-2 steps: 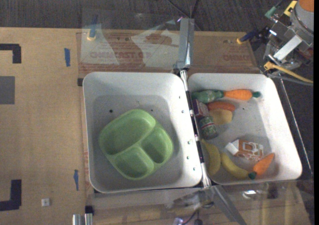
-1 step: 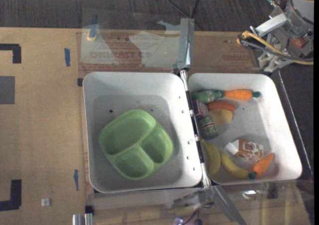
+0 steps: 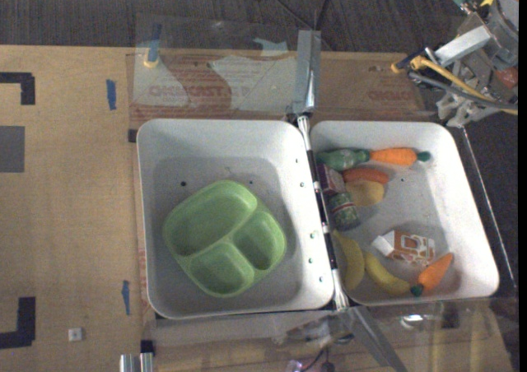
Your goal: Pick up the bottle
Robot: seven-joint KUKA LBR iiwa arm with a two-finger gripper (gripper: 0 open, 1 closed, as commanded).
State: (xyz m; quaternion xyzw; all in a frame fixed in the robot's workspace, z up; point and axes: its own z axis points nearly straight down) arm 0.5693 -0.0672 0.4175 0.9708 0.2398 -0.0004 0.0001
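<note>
Nearest you in the right bin (image 3: 482,222), two bananas (image 3: 368,266) lie at 7 o'clock and a small carrot (image 3: 436,271) at 5 o'clock, with a white and orange carton (image 3: 405,245) just beyond them, between the two. In the left bin (image 3: 156,197) a green divided plate (image 3: 224,237) sits toward its 6 o'clock side. Farther up the right bin's 9 o'clock wall you see a dark labelled container (image 3: 341,207) lying beside a yellowish lump (image 3: 368,192) and an orange piece (image 3: 366,174). The bottle (image 3: 344,158), green, lies on its side at the bin's 11 o'clock corner, its end touching a long carrot (image 3: 398,156) at 12 o'clock. Farthest off, the gripper (image 3: 454,99) hangs outside the bin past its 1 o'clock corner, well apart from the bottle; whether it stands wide or narrow you cannot tell
</note>
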